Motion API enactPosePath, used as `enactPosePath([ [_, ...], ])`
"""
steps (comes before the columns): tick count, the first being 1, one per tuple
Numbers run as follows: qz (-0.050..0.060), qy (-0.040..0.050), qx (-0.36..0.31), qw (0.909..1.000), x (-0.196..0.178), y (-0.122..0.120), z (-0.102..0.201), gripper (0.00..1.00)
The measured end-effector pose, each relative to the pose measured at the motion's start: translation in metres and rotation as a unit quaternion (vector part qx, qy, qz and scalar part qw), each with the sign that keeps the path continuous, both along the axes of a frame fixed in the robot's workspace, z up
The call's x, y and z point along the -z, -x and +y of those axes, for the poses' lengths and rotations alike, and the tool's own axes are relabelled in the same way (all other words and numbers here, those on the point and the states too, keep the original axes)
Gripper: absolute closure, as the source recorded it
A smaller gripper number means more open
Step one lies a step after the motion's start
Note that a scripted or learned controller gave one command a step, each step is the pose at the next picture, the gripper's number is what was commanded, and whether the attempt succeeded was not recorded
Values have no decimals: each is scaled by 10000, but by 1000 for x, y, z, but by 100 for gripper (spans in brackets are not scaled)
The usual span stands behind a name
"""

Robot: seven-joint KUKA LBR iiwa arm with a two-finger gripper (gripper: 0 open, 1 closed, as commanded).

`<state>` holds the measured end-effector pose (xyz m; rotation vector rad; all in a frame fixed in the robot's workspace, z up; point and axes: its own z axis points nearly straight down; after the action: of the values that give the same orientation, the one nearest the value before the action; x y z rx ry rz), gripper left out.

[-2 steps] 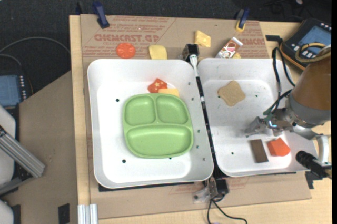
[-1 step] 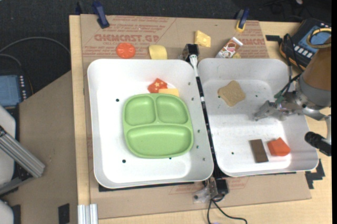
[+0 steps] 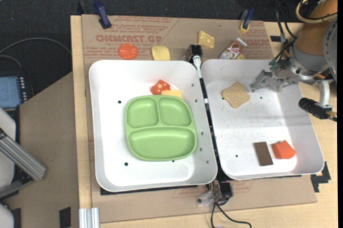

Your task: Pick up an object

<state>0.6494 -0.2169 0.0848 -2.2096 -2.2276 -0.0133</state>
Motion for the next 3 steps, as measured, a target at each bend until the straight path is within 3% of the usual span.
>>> enactPosePath([
  [1, 23, 44, 54, 10000, -60, 79, -5, 0],
  [2, -66, 69, 11, 10000, -153, 4, 17, 0],
  [3, 44, 28, 31, 10000, -135, 61, 59, 0],
])
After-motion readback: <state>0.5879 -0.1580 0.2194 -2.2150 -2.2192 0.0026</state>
